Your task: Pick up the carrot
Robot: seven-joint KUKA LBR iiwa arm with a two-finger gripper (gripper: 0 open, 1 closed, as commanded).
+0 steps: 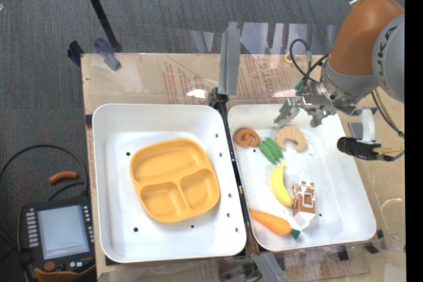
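Where bins sit, one carrot, one banana.

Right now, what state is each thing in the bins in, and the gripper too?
carrot: lying flat, near edge of right bin, untouched
banana: lying flat
carton: tipped on its side
green beans: lying flat
yellow tray: upright in left bin
gripper: open, holding nothing
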